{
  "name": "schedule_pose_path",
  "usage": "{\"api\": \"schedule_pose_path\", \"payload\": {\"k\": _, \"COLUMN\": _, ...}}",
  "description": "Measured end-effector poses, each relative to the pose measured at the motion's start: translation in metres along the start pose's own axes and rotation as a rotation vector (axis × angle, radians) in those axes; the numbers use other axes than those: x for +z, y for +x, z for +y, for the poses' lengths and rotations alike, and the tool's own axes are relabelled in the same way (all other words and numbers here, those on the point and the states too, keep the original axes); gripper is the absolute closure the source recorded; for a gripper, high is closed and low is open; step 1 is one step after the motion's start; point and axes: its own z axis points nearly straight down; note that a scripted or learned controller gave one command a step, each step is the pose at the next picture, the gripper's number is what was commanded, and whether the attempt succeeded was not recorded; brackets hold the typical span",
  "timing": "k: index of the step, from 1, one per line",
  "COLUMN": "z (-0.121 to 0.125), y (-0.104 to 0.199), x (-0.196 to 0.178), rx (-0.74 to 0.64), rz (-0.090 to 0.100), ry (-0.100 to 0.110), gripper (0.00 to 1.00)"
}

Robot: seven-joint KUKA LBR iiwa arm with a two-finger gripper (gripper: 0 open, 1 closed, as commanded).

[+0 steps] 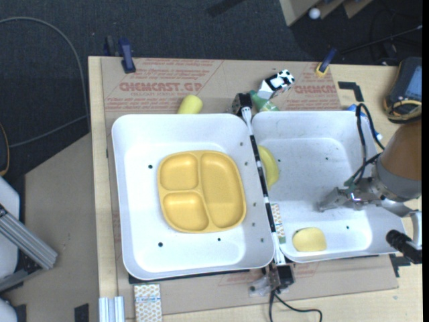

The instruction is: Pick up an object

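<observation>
On a cardboard-topped bench point(201, 79), the gripper point(328, 203) hangs released, grasping nothing, over the right white bin point(301, 129); a small yellow rounded object point(309, 239) lies near its front edge.

The scene is viewed by one fixed camera mounted above the bench point(100, 180), angled downward at a slant. Both white bins, the left bin point(134, 200) and the right bin point(315, 129), are framed whole from moderate height. The arm point(402, 163) is seen entering from the right edge.
</observation>
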Motion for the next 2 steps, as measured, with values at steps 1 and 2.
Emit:
{"api": "schedule_pose_path", "payload": {"k": 1, "z": 0.063, "y": 0.037, "x": -0.001, "rx": -0.002, "rz": 0.0, "ry": -0.003, "gripper": 0.0}}
{"api": "schedule_pose_path", "payload": {"k": 2, "z": 0.16, "y": -0.019, "x": -0.002, "rx": -0.005, "rz": 0.006, "ry": -0.002, "gripper": 0.0}}
